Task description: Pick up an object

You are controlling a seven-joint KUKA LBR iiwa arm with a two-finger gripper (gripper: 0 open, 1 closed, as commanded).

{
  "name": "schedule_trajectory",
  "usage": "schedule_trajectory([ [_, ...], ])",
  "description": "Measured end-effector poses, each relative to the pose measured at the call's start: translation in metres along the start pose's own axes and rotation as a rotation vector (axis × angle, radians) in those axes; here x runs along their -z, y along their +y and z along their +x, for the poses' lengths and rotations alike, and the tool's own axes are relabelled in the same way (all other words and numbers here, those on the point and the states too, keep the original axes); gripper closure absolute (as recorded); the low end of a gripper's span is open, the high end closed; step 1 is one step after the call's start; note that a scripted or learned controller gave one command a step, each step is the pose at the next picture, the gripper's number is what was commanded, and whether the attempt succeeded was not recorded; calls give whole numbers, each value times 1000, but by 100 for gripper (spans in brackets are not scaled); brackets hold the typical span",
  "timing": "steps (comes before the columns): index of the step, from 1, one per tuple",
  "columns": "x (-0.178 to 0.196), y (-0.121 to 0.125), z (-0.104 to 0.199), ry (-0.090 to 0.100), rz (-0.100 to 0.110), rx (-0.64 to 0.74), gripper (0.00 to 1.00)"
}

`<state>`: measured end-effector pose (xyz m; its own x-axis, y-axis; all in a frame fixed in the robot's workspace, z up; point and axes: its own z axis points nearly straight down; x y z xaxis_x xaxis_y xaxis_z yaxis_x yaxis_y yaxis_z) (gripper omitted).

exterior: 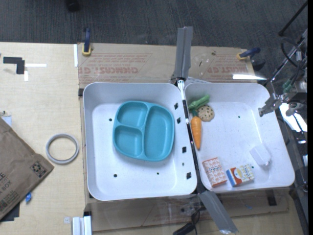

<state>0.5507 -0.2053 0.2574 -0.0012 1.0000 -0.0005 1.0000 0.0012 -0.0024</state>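
Observation:
The right bin [234,131] holds several small items. An orange carrot [196,130] lies along its left wall, with a brown cookie [206,113] and a green leafy piece [199,102] just behind it. Near the front lie a pink carton [214,172] and a small orange and blue juice box [240,175]. A white block [260,154] rests toward the right wall. In the left bin [93,146] a teal divided plate [145,130] lies flat in the middle.
A grey tape ring [62,148] and a brown cardboard piece [17,170] lie on the bench to the left of the bins. Clamps [86,43] hold cardboard behind the bins. Metal brackets and cables [288,94] crowd the right bin's far right corner.

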Motion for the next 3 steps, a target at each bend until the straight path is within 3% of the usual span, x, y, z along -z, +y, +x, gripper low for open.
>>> schedule_trajectory([
  [1, -34, 12, 97, 0, 0, 70, 0],
  [2, -166, -47, 102, 0, -2, 151, 0],
  [3, -118, 62, 38, -2, -4, 111, 0],
])
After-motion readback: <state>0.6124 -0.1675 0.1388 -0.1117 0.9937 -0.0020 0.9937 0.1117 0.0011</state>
